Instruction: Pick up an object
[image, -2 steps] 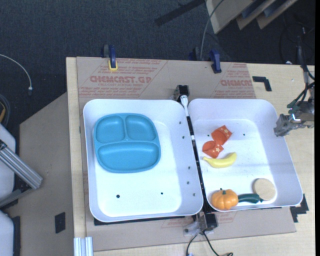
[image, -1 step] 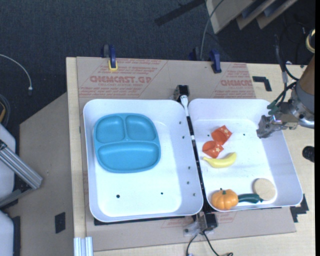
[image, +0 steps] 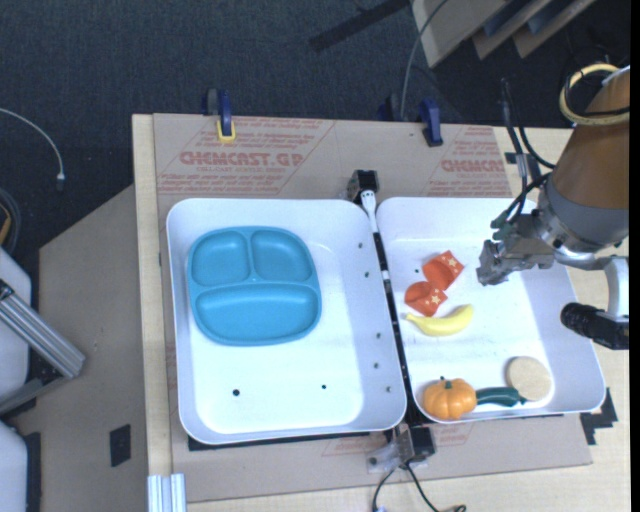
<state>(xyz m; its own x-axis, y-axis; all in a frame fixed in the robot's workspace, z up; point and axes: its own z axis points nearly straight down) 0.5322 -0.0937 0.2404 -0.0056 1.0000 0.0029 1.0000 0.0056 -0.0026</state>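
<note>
Gripper (image: 500, 262) hovers over the upper right part of the right bin (image: 575, 385); whether it is released or clenched cannot be told, and nothing is seen in it. 2 red pieces (image: 434, 283) lie in the same bin, just left of the gripper and apart from it. A banana (image: 440, 321) lies below them. A pumpkin (image: 449, 398), a teal tool (image: 498, 397) and a beige disc (image: 529, 378) sit near the bin's front edge. The left bin (image: 200, 400) holds a blue divided plate (image: 255, 284). Both bins rest on the worktop (image: 300, 155).
</note>
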